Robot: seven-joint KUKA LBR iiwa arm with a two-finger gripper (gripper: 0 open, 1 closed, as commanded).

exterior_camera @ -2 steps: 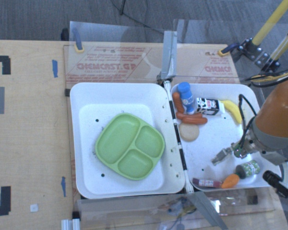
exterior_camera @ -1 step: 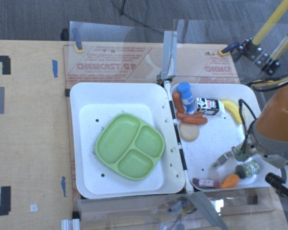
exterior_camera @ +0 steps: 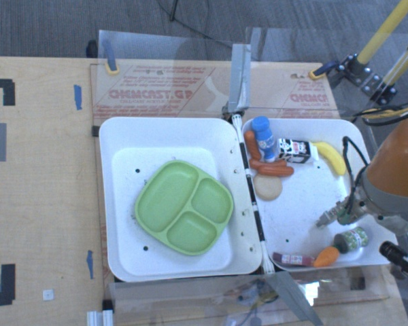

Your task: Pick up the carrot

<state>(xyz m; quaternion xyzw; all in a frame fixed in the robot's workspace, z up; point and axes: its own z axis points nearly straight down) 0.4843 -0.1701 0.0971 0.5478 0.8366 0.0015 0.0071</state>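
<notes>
— Two bins (exterior_camera: 115, 182) sat side by side; where was the carrot (exterior_camera: 326, 256)?

— Low in the right bin, near the front wall, between a dark red bar (exterior_camera: 290, 259) and a small jar (exterior_camera: 351, 240).

— And the gripper (exterior_camera: 330, 216)?

— It hovered above and a little left of the carrot, apart from it, gripping nothing. Whether it was spread or closed, I couldn't tell.

— So which step?

— The approach, I judged. The next move called for shifting toward the front wall and descending over the carrot, clear of the jar.

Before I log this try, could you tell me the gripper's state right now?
Gripper: cannot be told from the camera view; it sits above the carrot, which lies in the right bin.
</notes>
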